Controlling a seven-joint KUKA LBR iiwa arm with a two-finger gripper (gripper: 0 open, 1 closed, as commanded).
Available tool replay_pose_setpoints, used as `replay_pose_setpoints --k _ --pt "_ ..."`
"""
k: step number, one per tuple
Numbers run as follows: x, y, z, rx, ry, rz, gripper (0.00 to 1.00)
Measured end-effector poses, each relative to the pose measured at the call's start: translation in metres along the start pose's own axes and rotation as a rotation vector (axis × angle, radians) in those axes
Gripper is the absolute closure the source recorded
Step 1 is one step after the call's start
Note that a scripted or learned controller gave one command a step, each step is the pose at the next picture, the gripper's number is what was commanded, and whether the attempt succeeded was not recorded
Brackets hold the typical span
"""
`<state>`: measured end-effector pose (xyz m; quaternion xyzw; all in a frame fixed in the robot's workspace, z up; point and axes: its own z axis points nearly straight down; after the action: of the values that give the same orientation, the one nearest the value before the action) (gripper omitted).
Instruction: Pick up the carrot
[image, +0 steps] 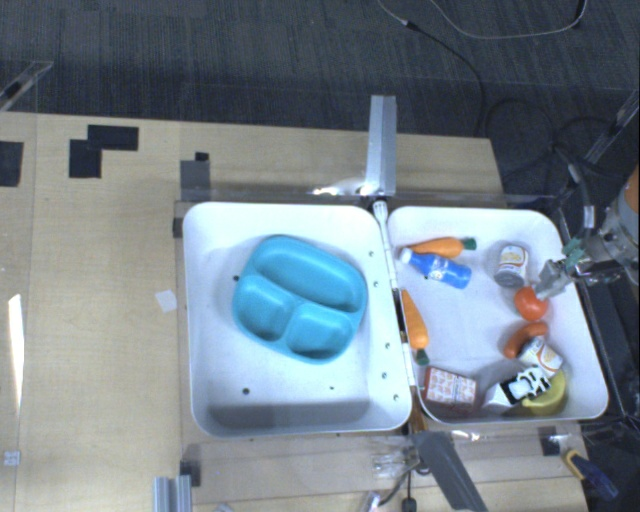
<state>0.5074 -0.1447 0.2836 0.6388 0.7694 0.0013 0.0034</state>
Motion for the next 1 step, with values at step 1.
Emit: replay_pose_setpoints --k 1 --pt "-0.0170 -0.0224 -0.0013 0.000 0.000 -0.005 1.00"
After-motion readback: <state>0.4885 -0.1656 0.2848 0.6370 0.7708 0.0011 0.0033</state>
